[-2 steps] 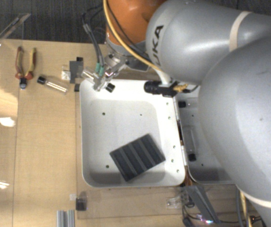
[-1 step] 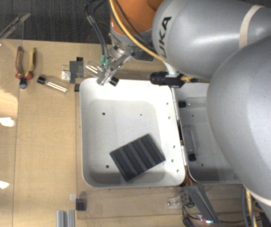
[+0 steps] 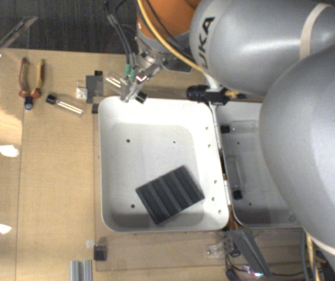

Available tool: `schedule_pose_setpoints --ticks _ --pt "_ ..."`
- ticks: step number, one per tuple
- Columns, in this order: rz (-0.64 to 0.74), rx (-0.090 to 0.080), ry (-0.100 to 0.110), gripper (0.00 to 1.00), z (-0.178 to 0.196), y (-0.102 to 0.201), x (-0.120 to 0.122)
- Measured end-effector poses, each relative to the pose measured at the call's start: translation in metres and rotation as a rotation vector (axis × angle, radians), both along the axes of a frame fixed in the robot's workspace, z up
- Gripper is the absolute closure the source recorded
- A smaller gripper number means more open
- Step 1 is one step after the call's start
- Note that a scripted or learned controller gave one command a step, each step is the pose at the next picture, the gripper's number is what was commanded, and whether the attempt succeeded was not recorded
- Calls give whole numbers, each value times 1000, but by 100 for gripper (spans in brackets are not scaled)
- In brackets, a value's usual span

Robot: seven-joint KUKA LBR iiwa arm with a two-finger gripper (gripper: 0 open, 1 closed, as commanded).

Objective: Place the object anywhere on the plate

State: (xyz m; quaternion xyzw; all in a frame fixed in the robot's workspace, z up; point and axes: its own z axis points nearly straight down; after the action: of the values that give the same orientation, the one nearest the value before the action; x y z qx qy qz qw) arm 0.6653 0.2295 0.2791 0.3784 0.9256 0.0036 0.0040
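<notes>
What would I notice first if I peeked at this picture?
First, the huge grey robot arm with its orange band, filling the right side and reaching across the top. Its pincer hangs over the far left corner of the left white bin. Then the dark ridged slab lying slantwise near the front of that bin, and the red-handled pliers out on the wooden bench at far left.

— What do we have in the left bin?
— A dark grey ribbed plate, rectangular, lying flat on the floor.
— Where exactly?
— We see it toward five o'clock, turned askew, ridges running toward two o'clock.
</notes>
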Motion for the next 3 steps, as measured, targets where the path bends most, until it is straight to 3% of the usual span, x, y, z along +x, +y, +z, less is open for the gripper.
schedule_pose_setpoints --ticks 1,2,3 --pt "-40 0 6 100 -28 -7 -63" --pt "151 -3 0 100 -180 -3 -14" --pt "359 -3 0 100 -121 7 -8"
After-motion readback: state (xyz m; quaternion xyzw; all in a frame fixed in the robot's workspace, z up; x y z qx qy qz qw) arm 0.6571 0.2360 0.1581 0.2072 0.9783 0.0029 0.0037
